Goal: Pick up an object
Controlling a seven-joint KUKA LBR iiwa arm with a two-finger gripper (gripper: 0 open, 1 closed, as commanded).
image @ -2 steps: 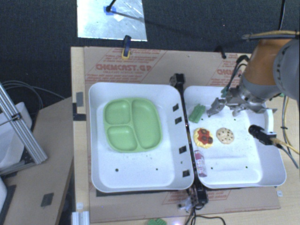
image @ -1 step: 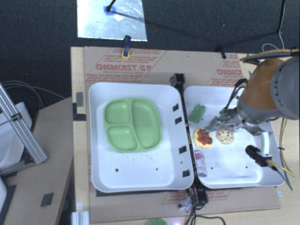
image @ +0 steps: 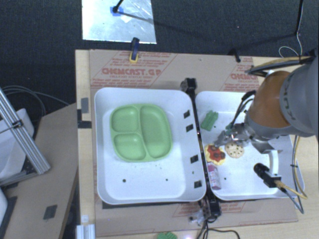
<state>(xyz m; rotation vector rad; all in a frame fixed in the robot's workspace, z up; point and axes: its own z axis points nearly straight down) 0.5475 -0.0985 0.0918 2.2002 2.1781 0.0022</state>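
My gripper (image: 228, 137) hangs low over the right bin (image: 239, 190), at its middle. Just below it lie a round tan cracker with dark dots (image: 235, 151) and a red and yellow pizza-like piece (image: 216, 154). Nothing is visibly held. A green ridged toy (image: 209, 119) lies up and to the left of the gripper, near the bin's left wall. A small pink and white bottle (image: 213, 176) lies by the bin's front left corner. The arm's bulk hides the right part of this bin.
The left bin (image: 107, 183) holds a light green divided plate (image: 141, 132) with three compartments. A black divider with clips (image: 194, 133) runs between the bins. Cardboard (image: 149, 68) lies under both bins.
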